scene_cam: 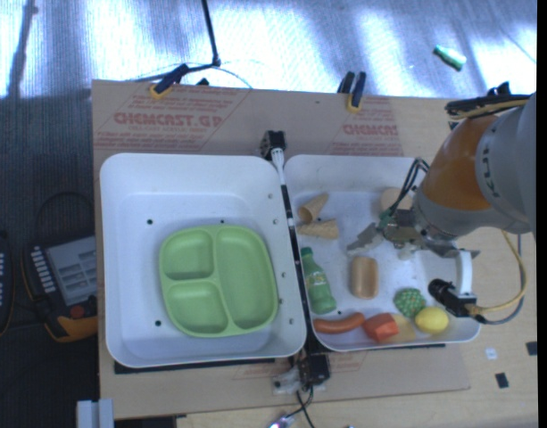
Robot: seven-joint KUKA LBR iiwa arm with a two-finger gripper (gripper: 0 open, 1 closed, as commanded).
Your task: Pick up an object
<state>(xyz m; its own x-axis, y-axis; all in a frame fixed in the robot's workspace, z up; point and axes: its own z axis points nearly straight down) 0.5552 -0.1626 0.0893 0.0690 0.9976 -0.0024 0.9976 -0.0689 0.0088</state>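
Bottle (318,281), green, lies below cardboard (166,119) printed "CHEMCAST GP".

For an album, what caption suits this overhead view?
Robot pincer poised over toy food in the right bin; green plate left.

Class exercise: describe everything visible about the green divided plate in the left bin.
The green divided plate is pale green, looks like matte plastic, with rounded corners and three compartments: two smaller ones on the view's left, one long one on the right. It lies flat and face up on the floor of the left bin, slightly rotated, towards the bin's near side.
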